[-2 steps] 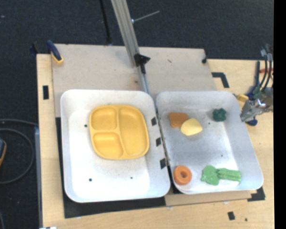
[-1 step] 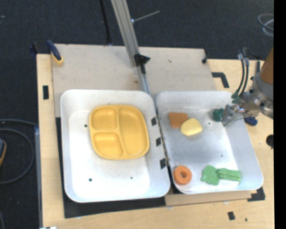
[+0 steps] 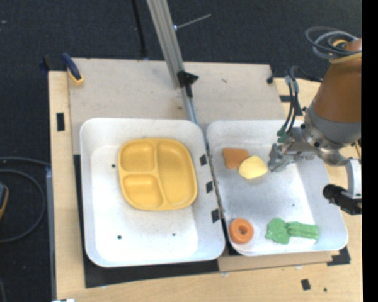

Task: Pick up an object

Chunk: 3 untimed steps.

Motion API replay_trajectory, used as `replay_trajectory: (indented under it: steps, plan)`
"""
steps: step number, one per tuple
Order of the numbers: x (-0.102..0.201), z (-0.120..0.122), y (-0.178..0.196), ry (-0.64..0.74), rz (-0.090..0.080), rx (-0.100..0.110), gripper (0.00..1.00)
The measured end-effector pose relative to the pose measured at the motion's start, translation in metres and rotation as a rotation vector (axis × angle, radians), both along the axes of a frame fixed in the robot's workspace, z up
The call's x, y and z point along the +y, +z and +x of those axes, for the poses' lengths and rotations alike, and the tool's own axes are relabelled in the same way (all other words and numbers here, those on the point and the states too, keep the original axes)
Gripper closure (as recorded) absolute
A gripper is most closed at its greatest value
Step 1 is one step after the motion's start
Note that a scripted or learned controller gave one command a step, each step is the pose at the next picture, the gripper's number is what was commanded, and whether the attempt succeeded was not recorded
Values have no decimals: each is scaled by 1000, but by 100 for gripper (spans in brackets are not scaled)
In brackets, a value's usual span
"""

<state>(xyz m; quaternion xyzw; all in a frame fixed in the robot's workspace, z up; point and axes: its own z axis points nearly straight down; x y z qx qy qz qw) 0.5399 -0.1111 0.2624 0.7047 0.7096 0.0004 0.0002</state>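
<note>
Hand [image 3: 276,158] beside pale yellow object [image 3: 253,168]; fingers indistinct.

Gripper [image 3: 278,158] sits just beside a pale yellow object [image 3: 253,168] in the right bin [image 3: 315,187]

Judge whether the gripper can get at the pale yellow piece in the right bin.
Probably yes: the gripper sits just right of the pale yellow piece, nothing between them; the orange-brown piece touches its far side.

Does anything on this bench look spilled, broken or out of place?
Nothing stands out. The yellow plate lies flat in the left bin; the brown piece, pale yellow lump, orange ring and green toy sit loose in the right bin.
</note>
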Motion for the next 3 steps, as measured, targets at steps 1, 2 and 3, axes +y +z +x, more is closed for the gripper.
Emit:
replay_trajectory:
  steps: [1, 2, 3]
  plan:
    - [51, 2, -14, 0, 0, 0, 100]
    - [109, 2, -25, 1, 1, 1, 100]
    - [168, -7, -29, 1, 2, 1, 100]
